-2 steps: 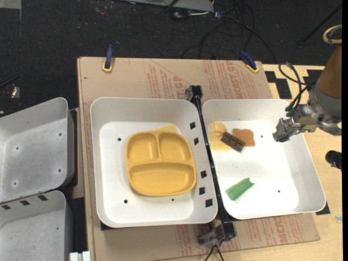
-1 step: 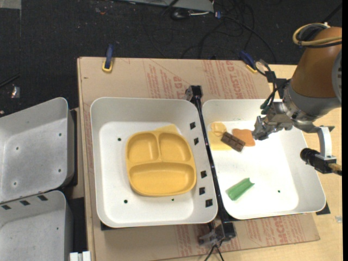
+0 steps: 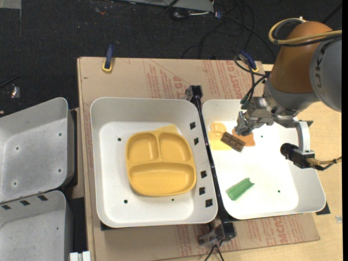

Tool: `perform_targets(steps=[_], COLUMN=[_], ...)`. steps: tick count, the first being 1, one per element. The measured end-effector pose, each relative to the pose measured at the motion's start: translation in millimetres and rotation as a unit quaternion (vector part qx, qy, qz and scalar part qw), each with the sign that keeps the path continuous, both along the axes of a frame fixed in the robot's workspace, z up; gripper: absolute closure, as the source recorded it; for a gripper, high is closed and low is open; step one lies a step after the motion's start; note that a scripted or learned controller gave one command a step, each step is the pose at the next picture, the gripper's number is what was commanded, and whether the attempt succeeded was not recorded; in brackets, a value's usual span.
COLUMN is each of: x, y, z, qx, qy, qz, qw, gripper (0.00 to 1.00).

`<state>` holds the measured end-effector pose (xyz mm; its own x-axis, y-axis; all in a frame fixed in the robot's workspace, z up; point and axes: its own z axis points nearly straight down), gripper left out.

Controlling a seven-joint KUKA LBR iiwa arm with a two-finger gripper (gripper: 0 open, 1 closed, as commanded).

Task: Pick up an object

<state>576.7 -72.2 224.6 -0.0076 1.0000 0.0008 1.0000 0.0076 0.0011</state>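
Cardboard-topped bench (image 3: 136, 78) carries two white bins side by side, black floor and cables behind. Your left bin (image 3: 103, 145) is mostly taken up by a yellow divided tray (image 3: 161, 165), leaving only thin margins along its walls. Your right bin (image 3: 288, 192) has far more free floor: the whole lower right is bare, and a green block (image 3: 240, 188) lies near the lower left, well apart from the rest. Objects cluster at the upper left, close to the divider (image 3: 205, 156): a brown bar (image 3: 232, 141) lying tilted over an orange piece (image 3: 246, 139), with a pale yellow piece (image 3: 217, 129) just beside them. Your gripper (image 3: 246, 125) sits right above that cluster, just up-right of the brown bar; can't tell its opening or whether it grips anything.
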Motion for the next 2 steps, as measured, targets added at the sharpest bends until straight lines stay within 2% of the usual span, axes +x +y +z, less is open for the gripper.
perform_targets(steps=[1,2], x=[5.4,18.7], y=[56.6,103.7], z=[11.5,3.4], qx=[0.0006,-0.0001], qy=[0.000,0.000], qz=[0.001,0.000], qw=[1.0000,1.0000], gripper=[1.00,1.00])
